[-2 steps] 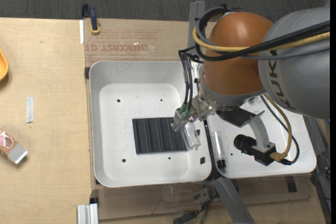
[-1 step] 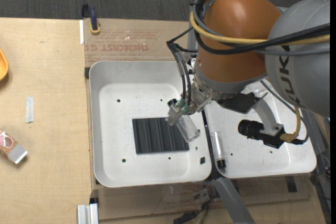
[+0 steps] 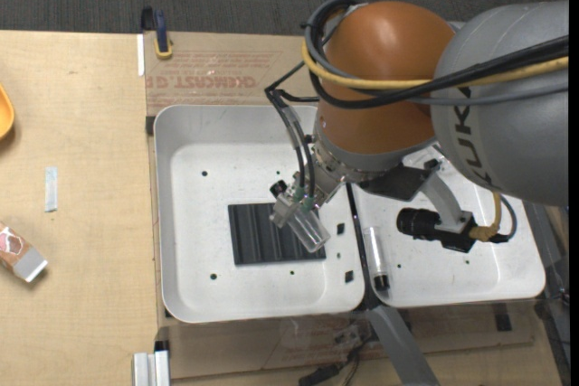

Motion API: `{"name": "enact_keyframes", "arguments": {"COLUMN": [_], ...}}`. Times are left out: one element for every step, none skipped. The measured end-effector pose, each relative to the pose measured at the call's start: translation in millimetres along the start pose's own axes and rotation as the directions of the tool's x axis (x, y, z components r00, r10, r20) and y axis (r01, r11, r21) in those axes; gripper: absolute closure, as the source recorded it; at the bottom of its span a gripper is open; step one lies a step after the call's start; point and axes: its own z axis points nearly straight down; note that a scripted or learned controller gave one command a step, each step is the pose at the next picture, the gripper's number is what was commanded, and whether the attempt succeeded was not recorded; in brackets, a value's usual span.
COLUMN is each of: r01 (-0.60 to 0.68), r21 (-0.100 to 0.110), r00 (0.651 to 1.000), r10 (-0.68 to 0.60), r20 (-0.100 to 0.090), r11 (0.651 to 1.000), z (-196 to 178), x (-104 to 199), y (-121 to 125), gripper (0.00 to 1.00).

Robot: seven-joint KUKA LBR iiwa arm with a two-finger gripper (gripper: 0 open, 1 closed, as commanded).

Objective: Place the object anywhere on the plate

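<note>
1. At the far left of the tabletop [image 3: 81, 104] lay the edge of an orange object [image 3: 4, 113], a pale strip [image 3: 51, 190] and a red-and-grey packet [image 3: 20, 254].
2. The left bin [image 3: 181, 285] held a dark ribbed plate [image 3: 258, 235] near its middle.
3. The end effector [image 3: 303, 217] hung over the plate's right end; whether it was wide or narrow could not be told.
4. The white marker [image 3: 372, 250], black-capped, lay in the right bin [image 3: 493, 277] along its left wall, apart from the plate.
</note>
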Motion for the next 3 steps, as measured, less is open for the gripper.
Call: {"name": "enact_keyframes", "arguments": {"r01": [0.000, -0.003, 0.132], "r21": [0.000, 0.002, -0.002], "r00": [1.000, 1.000, 0.991], "r10": [0.000, 0.003, -0.132], "r20": [0.000, 0.001, 0.001], "r11": [1.000, 1.000, 0.991], "z": [0, -8, 17], "x": [0, -2, -5], "y": [0, 0, -4], "gripper": [0.00, 1.00, 1.00]}}
